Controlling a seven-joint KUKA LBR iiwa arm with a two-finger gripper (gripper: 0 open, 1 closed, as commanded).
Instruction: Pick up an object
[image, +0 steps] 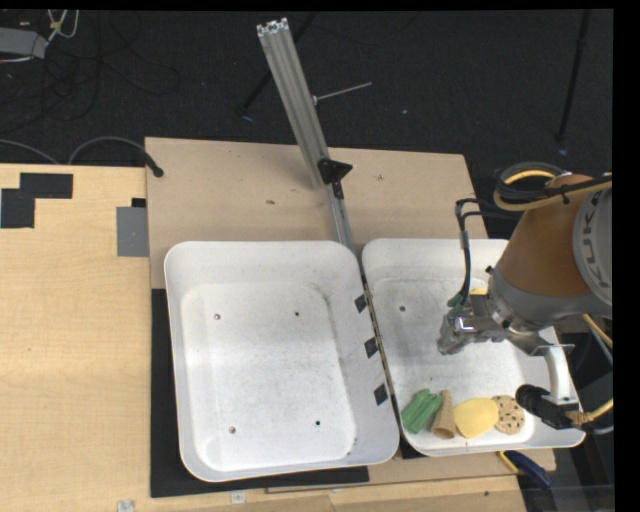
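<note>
Desk (80, 330) of pale wood grain, bearing two shallow white bins side by side on a dark mat. Left bin (200, 262) at 9 o'clock of the pair; right bin (420, 262) at 3 o'clock, the two touching along a shared edge set with small black clips.

Objects clustered at the 6 o'clock edge of the right bin: green piece (421, 409) nearest the shared edge, tan cone-like piece (443, 416) just beside it at 3 o'clock, yellow rounded piece (476, 417) next, speckled cookie-like disc (508, 415) touching the yellow piece at its 3 o'clock side. All four lying on the bin floor, apart from the tool.

Grey arm with orange band (545, 245) entering from 3 o'clock, wrist over the middle of the right bin. Tool (458, 334) low over the bin floor, at 12 o'clock of the object cluster and well apart from it. Tool state impossible to tell from this slant; nothing visible in its grasp.

Slanted metal rail (300, 120) running from 12 o'clock down to the junction of the bins.
</note>
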